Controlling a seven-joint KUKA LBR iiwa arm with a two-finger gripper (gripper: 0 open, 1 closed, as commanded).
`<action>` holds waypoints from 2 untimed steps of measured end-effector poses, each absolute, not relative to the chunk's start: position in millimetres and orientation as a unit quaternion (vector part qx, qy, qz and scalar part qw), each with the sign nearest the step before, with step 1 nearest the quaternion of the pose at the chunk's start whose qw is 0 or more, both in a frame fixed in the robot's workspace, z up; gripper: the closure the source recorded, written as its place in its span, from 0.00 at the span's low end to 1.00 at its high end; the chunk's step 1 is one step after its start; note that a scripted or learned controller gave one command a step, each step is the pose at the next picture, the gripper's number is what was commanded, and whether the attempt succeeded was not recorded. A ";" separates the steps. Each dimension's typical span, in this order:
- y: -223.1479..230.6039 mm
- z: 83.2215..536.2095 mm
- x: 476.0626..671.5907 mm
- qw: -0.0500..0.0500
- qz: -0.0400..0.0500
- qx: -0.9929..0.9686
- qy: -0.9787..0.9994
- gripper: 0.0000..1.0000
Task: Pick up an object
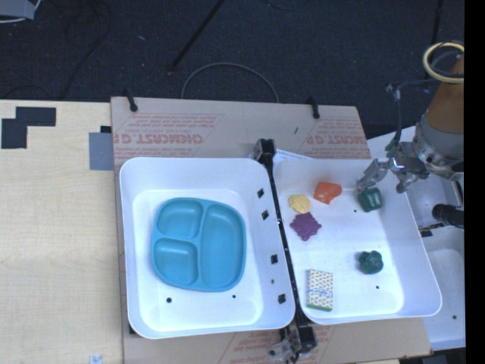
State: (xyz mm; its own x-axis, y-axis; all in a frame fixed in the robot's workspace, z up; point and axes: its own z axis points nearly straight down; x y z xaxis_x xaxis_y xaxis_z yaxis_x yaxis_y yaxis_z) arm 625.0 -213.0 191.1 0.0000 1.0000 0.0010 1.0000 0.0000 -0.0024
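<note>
The gripper stands over the upper right part of the right bin, coming in from the right side under the grey wrist and the orange band of the arm. Its fingers are apart, one metal finger on the left and one on the right, and a small dark green object sits just below and between them. The tips seem to touch or almost touch the top of this object, but I cannot tell if they really press on it; it looks as if it rests near the bin floor, close to the upper right wall. The object is small, blocky and dark green with a slightly shiny top. In the same bin there are other things: an orange piece and a yellow piece near the upper left, a purple piece just below the yellow one, a second dark green lump lower on the right, and a patterned flat packet near the lower left corner. The left bin holds a blue divided plate with three compartments. Both bins lie side by side on a cardboard sheet on the bench.
</note>
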 end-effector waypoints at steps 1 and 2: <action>-208.9 145.3 617.9 0.003 0.002 -0.707 -0.708 0.00; -207.2 91.6 617.1 0.003 0.002 -0.707 -0.708 0.00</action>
State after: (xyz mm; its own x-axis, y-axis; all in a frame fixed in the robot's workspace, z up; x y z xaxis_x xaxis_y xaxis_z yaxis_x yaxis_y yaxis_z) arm 617.1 -207.2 91.6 -0.0014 1.0000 0.0019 1.0000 0.0014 -0.0065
